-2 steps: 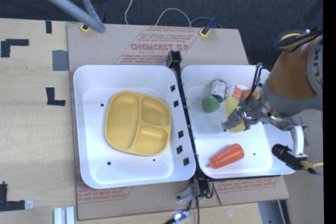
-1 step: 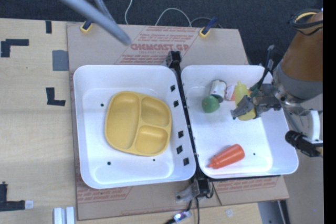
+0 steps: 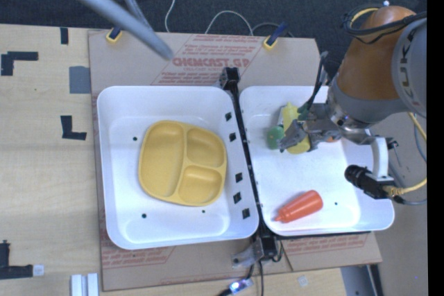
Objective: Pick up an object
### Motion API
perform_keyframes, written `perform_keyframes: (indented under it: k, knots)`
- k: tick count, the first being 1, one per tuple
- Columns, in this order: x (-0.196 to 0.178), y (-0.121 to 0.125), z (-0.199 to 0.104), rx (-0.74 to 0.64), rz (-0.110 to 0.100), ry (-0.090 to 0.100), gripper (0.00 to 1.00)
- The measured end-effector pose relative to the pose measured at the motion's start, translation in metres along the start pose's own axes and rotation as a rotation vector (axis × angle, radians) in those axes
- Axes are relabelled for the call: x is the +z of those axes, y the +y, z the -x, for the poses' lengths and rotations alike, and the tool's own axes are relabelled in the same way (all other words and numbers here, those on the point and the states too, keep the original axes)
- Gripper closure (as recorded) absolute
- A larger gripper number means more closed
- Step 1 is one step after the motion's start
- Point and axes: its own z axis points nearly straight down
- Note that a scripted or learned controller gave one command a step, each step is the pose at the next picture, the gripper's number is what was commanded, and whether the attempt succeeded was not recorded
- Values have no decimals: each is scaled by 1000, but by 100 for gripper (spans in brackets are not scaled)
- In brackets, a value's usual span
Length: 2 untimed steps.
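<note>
In the right bin point(image 3: 361, 218) my gripper point(image 3: 300, 135) is down over a small yellow and green toy point(image 3: 288, 123) in the bin's upper middle. Its dark fingers sit against the toy's right side, with the green part sticking out to the left. How the fingers stand around the toy is hidden by the wrist. An orange carrot point(image 3: 301, 206) lies near the bin's front, apart from the gripper.
The left bin point(image 3: 118, 114) holds a yellow divided plate point(image 3: 182, 163). A black divider point(image 3: 239, 149) separates the bins. The arm's orange band point(image 3: 368, 59) and grey body fill the upper right. A grey pole crosses the top left.
</note>
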Motion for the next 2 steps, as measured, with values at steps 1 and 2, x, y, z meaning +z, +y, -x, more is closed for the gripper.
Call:
perform_keyframes:
  k: [1, 2]
  knots:
    - [-4, 1, -53, 0, 0, 0, 100]
    - [2, -2, -110, -1, -1, 0, 100]
